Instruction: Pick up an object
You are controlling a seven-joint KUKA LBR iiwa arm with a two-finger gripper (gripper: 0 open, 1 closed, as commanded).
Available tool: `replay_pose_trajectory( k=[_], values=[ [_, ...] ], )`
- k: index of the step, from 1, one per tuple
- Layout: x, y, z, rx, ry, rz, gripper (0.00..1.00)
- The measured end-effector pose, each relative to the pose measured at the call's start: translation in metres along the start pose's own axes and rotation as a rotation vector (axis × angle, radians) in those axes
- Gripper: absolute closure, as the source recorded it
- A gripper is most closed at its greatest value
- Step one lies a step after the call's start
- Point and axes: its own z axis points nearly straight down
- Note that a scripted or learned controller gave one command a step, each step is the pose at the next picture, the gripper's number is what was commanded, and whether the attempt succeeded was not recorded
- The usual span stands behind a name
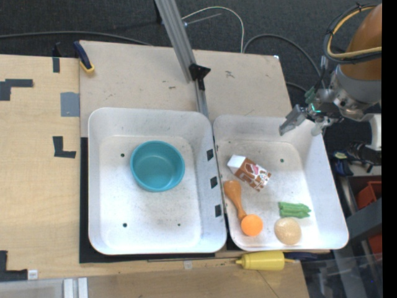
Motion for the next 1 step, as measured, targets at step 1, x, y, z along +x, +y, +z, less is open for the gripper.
replay_pose_trajectory(
  k=[1],
  values=[
    [0.0006, -0.0048, 0.0643, 0.007, 0.000, 0.001, 0.00]
  ],
)
